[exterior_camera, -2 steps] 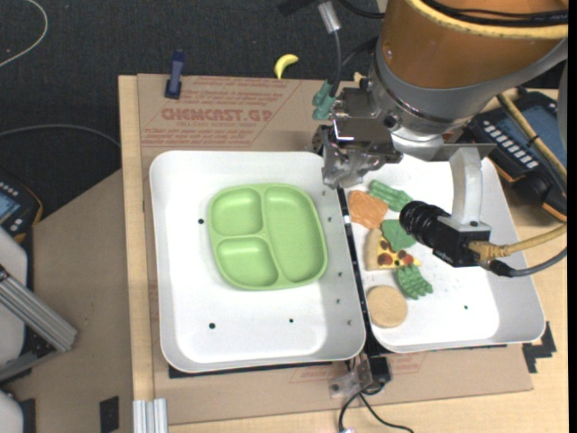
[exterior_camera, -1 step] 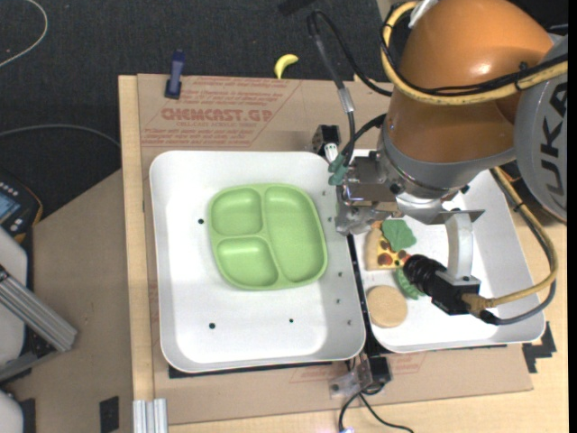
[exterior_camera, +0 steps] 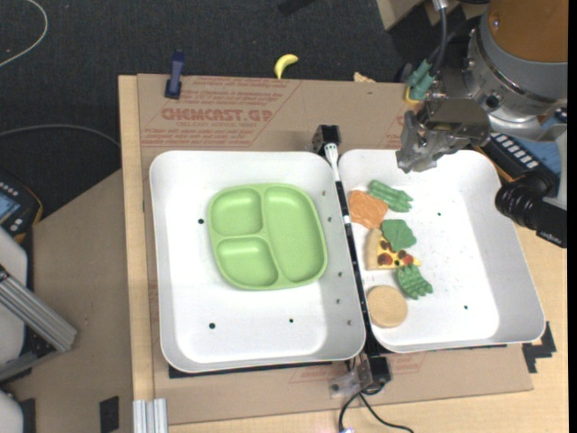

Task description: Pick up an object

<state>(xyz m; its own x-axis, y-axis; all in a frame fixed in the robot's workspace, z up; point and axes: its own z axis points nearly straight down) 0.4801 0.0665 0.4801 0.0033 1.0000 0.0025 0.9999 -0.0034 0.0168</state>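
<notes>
My gripper [exterior_camera: 416, 156] hangs over the far left corner of the right bin [exterior_camera: 487, 269], reaching in from the right beneath the arm's orange band [exterior_camera: 532, 16]; whether it is open or closed I cannot tell from this angle, and nothing shows in its grasp. Below and just toward the camera, the toy food lies in a loose column along the right bin's left side: a green leafy piece [exterior_camera: 390, 195] nearest my gripper, an orange slab [exterior_camera: 367, 209] just beside it against the bin's left wall, a second green piece [exterior_camera: 398, 234] under those, a pizza slice [exterior_camera: 389, 256] touching it, a third green piece [exterior_camera: 414, 282] near the slice's lower right, and a tan round cookie [exterior_camera: 388, 306] closest to the camera. All of them rest on the bin floor, apart from my gripper. In the left bin [exterior_camera: 180, 305] sits a green divided plate [exterior_camera: 268, 236] with three compartments, lying flat near the middle. Both bins rest side by side on a cardboard sheet [exterior_camera: 216, 111]. On the dark floor past the sheet's far edge lies a small yellow banana [exterior_camera: 286, 63], and a blue clip [exterior_camera: 174, 75] sits at the sheet's far left.
</notes>
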